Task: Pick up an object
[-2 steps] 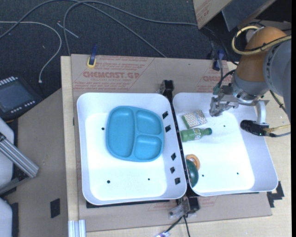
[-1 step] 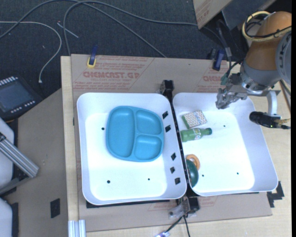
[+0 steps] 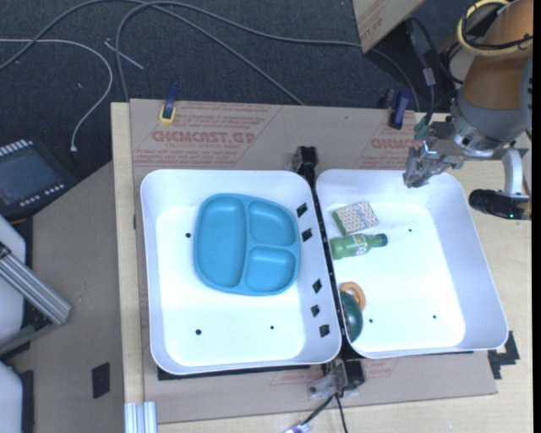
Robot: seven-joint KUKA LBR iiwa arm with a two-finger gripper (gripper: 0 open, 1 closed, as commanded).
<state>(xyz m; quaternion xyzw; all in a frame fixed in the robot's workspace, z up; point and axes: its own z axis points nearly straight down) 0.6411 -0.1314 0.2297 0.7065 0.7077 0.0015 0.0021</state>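
Observation:
In the right bin (image 3: pixel 439 279) lie a green bottle (image 3: pixel 357 245) on its side, a small patterned packet (image 3: pixel 355 216) just behind it, and a dark green and orange object (image 3: pixel 352 306) against the bin's left wall near the front. My gripper (image 3: pixel 416 176) hangs over the far rim of the right bin, well behind and to the right of these things. Nothing shows between its tips, which look close together.
A blue divided plate (image 3: pixel 247 243) lies in the left bin (image 3: pixel 169 287). Black clips (image 3: pixel 305 158) join the bins along the middle divider. Cables trail across the dark floor behind the bench. A cardboard box (image 3: pixel 380 19) stands at the back.

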